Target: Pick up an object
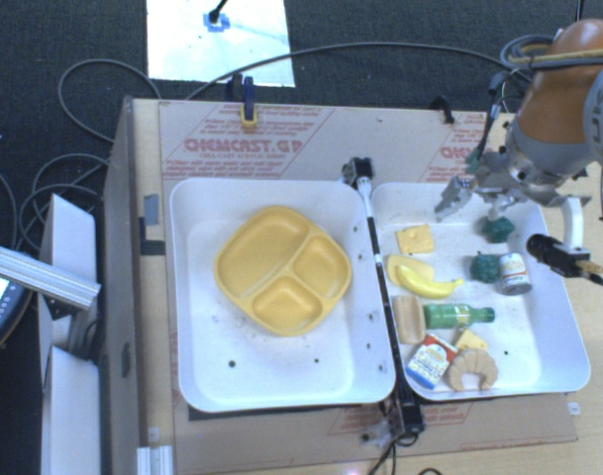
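Table (281,132) board carries printed "CHEMCAST GP". Left bin (197,364) holds a yellow divided plate (281,270). Right bin (563,349) holds banana (423,280), green bottle (457,315), can (513,273), small teal piece (497,230). End effector (476,201) hovers at twelve o'clock over the right bin, fingers parted, holding nothing. Approach step; next comes descent and closing.

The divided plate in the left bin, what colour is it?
Yellow; the divided plate shows best in the camera view.
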Tool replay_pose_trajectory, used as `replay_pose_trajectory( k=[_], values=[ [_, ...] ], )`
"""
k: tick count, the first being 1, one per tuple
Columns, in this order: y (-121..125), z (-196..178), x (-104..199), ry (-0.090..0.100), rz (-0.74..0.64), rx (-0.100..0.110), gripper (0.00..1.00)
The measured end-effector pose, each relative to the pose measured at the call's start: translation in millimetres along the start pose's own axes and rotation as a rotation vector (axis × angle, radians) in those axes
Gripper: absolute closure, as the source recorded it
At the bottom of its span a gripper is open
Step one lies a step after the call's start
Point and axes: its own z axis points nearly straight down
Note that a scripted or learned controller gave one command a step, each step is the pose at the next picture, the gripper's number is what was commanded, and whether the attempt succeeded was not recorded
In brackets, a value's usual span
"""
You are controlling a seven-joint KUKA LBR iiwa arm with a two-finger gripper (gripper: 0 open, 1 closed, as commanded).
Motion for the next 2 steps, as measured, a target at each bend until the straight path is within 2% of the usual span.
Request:
replay_pose_trajectory(
  k=[1,2],
  values=[
    [-6.2,60.9,22.7,0.000,-0.002,0.001,0.00],
    [-10.0,128.6,25.4,0.000,0.001,-0.002,0.00]
  ],
)
